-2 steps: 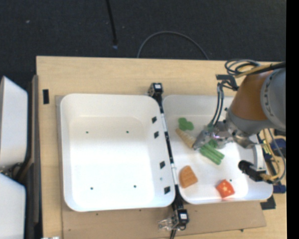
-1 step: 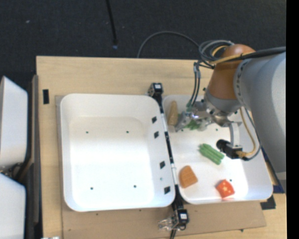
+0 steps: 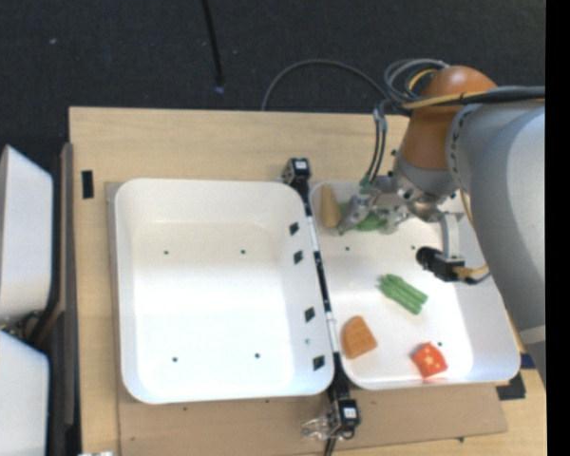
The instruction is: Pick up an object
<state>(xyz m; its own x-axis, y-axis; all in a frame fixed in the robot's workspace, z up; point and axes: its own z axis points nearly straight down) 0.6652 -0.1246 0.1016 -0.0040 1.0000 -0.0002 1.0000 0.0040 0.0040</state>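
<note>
Green and ridged, the pod (image 3: 402,293) lies mid-bin in the right bin (image 3: 484,364), probably light and slightly soft; I would pinch across its narrow width. My claw (image 3: 375,207) hovers far-left of it; grip state unclear.

A dark, speckled floor (image 3: 123,36) fills the far part of the scene and runs down the left side. A thin black cable (image 3: 209,36) crosses it, and a grey cable (image 3: 313,69) loops near the far edge of the light wooden bench (image 3: 190,141). White boxes (image 3: 19,245) stand at the left. The light is even.
</note>
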